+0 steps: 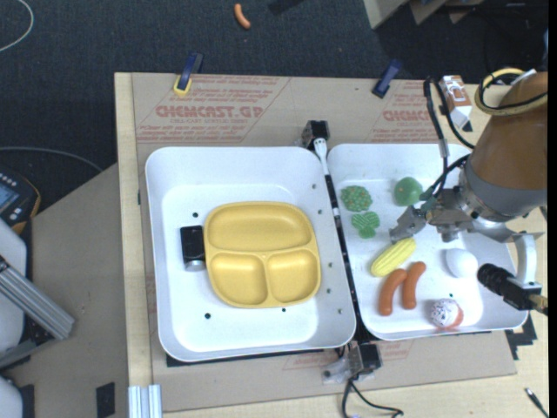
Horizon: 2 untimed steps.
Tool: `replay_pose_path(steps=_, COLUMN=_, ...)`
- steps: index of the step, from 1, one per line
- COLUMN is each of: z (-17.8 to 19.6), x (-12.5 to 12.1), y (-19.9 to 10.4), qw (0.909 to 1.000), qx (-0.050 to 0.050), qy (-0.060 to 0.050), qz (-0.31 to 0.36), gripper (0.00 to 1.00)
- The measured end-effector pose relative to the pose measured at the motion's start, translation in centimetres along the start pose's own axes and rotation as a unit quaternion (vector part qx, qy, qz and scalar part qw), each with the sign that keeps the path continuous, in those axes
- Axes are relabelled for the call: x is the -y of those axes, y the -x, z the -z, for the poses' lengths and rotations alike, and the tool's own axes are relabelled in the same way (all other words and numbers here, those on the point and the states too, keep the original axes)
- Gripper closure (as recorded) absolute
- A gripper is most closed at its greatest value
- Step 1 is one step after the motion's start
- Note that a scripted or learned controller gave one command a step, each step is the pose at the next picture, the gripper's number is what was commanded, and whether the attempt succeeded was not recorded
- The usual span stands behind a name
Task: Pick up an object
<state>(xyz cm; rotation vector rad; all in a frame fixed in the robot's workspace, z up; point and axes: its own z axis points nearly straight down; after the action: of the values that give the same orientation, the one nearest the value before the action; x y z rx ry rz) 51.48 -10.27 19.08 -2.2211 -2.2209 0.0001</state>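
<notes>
A dark carpeted floor surrounds the bench [261, 111], whose top is covered with brown printed board held by two clips along its far edge. You see two shallow white bins side by side on it.

The left bin [165, 233] holds a yellow divided plate [259, 252] with three compartments, lying flat near the middle. A small black block [192, 244] lies just beside the plate's left edge.

The right bin [365, 159] holds the food items. Two green pieces lie toward its left side: a ridged green round [355, 198] and, just nearer to you, a smaller green leafy piece [365, 224]. A round green ball [406, 191] lies to the right of these. A yellow corn cob [392, 256] lies tilted below the leafy piece, and two orange sausages [401, 287] lie side by side just in front of it. A white egg [459, 262] lies to the right, and a speckled white and pink ball [445, 313] rests near the front wall.

The arm [513, 155] reaches in from the right. The gripper [416, 222] hangs over the right bin, between the green ball and the corn cob. You see its jaws spread apart, with nothing between them.
</notes>
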Motion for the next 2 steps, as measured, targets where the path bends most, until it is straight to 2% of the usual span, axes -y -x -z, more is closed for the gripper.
replay_pose_path(steps=2, z=-8.6, x=-0.5, y=-0.1, qw=1.0, qx=-0.001, qy=-0.002, qz=0.0, gripper=0.0)
